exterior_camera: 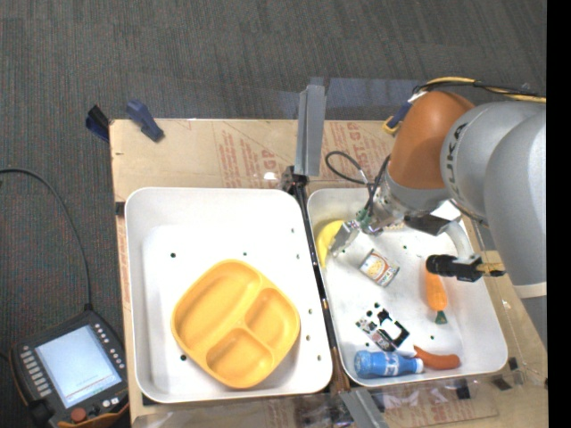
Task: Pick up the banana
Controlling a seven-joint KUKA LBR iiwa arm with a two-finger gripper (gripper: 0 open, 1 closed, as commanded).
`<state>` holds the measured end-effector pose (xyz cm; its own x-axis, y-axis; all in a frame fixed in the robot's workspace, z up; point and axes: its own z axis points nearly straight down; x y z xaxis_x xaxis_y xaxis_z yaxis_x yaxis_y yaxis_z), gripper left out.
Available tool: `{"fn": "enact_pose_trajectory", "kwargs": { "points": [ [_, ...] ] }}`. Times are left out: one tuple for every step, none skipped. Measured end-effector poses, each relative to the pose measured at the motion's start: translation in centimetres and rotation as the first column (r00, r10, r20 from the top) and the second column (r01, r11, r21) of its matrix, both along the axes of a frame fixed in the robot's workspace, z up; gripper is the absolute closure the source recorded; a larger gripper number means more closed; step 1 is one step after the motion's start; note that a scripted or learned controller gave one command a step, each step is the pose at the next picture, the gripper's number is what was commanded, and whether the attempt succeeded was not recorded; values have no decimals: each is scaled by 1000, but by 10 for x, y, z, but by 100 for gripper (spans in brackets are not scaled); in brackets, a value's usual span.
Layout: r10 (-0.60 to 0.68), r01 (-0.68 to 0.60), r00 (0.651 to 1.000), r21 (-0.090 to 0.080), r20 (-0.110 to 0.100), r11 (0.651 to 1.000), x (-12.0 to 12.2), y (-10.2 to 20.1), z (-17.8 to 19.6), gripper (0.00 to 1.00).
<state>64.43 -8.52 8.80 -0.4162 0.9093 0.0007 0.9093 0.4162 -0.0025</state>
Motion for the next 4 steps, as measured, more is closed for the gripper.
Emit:
{"fn": "enact_pose_trajectory", "kwargs": {
  "points": [
    [2, -2, 1000, 2, 0, 1000, 1, 1, 10, 100],
    [-449, 449, 894, 0, 1, 894, 0, 89, 99, 100],
    [-449, 449, 894, -1, 0, 894, 0, 88, 99, 0],
    [-433, 433, 901, -1, -1, 901, -18, 37, 99, 0]
  ]
}}
